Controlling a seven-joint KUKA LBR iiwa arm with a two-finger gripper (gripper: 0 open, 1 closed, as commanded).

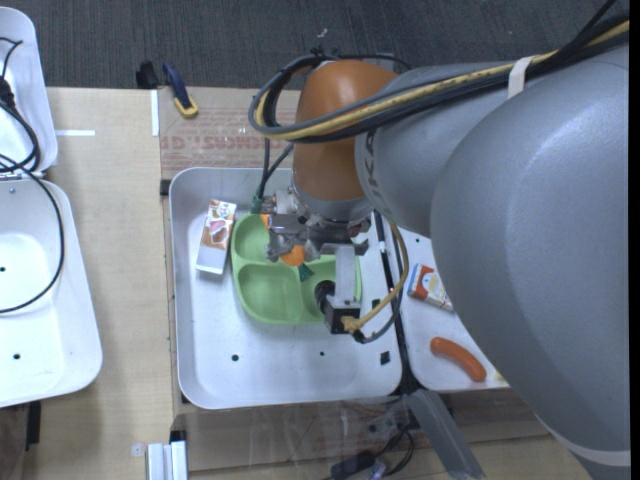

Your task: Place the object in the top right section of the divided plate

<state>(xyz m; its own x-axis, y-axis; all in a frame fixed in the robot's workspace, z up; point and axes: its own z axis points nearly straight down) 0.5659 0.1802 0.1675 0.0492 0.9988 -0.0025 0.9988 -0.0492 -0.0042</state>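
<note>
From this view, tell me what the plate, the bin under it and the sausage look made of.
Plate: probably molded plastic, matte light green, with rounded dividers and one even colour.
Bin: likely plastic too, white and smooth with a faint sheen, rounded corners and a raised rim.
Sausage: looks like toy plastic or rubber, glossy orange-red with an even surface; the view leaves that open.

The arm (480,168) covers the right side of the green plate (265,293). An orange object (291,256) peeks out beneath the gripper (300,240), too hidden to identify. The far-left tray (30,298) is cut off.
</note>
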